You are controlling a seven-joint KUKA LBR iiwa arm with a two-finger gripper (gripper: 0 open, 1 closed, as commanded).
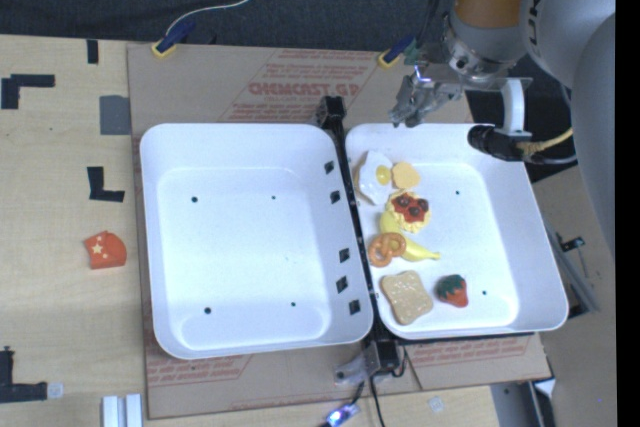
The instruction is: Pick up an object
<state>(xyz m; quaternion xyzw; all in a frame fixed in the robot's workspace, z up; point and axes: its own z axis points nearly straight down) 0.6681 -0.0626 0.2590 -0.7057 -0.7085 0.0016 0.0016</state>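
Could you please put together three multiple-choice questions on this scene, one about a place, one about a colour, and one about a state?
1. Where does the slice of bread lie?
A. In the left bin
B. In the right bin, near its front edge
C. On the bench outside the bins

2. What colour is the small block on the bench left of the bins?
A. Orange-red
B. Blue
C. Green

3. Where is the gripper?
A. Above the right bin's back edge
B. Pressed onto the bread
C. Over the left bin

Answers: 1 B, the bread sits beside the strawberry. 2 A, its colour is plainly orange-red. 3 A, it hangs behind the food.
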